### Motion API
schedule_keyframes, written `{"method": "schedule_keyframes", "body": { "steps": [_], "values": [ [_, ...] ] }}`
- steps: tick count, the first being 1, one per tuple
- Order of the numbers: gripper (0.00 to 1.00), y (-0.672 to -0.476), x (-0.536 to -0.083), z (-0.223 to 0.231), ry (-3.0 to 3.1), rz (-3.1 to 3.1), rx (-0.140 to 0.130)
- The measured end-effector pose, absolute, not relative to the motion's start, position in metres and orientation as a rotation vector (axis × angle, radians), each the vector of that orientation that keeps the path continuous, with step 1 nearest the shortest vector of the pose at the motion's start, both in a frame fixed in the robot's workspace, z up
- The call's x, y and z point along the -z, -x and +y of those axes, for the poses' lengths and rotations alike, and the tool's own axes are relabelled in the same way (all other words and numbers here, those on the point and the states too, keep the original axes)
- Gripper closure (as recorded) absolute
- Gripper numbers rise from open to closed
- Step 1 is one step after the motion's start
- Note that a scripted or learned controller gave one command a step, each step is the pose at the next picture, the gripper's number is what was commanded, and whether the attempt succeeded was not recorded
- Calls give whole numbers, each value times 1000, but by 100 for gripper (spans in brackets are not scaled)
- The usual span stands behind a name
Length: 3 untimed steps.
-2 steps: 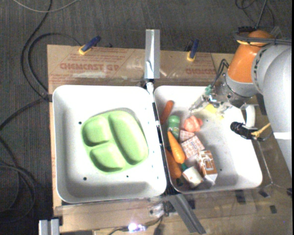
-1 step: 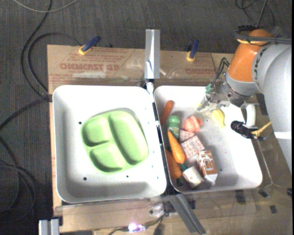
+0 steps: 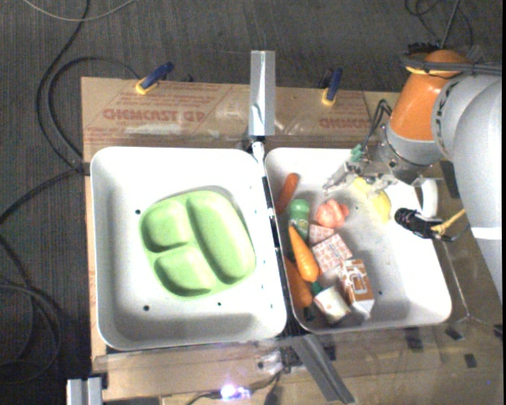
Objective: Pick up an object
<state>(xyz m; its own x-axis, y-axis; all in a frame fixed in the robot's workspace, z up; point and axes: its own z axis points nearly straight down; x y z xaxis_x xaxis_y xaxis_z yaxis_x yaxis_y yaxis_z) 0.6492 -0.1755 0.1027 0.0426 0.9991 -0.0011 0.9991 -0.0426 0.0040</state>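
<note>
White left bin, well apart from the action; carries a green divided plate at its middle. White right bin just beside it, crowded along its left half. Grey arm in from the right, over the right bin's upper corner. Gripper low over a yellow piece, touching or just above, hard to say which. Open or closed: cannot tell. Nothing seen held.

Likely target: the yellow piece, near the bin's top wall, with a red-pink fruit just beside it on the left. Lower down, a long carrot, chequered box and brown carton, packed touching one another. Second carrot and small green item against the dividing wall.

Risks, as judged:
- Sideways squirt of the rounded yellow piece under an off-centre close.
- Pinching the red-pink fruit along with it, or shoving that fruit into the pile.
- Scrape against the nearby wall on a low approach.
- Weak hold on lifting, with a drop into the clutter.
</note>
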Motion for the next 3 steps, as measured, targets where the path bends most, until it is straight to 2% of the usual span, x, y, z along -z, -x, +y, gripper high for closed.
{"method": "schedule_keyframes", "body": {
  "steps": [1, 2, 3],
  "values": [
    [0, -666, -100, -196, -2286, 2204, -6],
    [0, -660, -93, -163, -2340, 2105, 7],
    [100, -661, -100, -163, -2326, 2100, 2]
  ]
}}
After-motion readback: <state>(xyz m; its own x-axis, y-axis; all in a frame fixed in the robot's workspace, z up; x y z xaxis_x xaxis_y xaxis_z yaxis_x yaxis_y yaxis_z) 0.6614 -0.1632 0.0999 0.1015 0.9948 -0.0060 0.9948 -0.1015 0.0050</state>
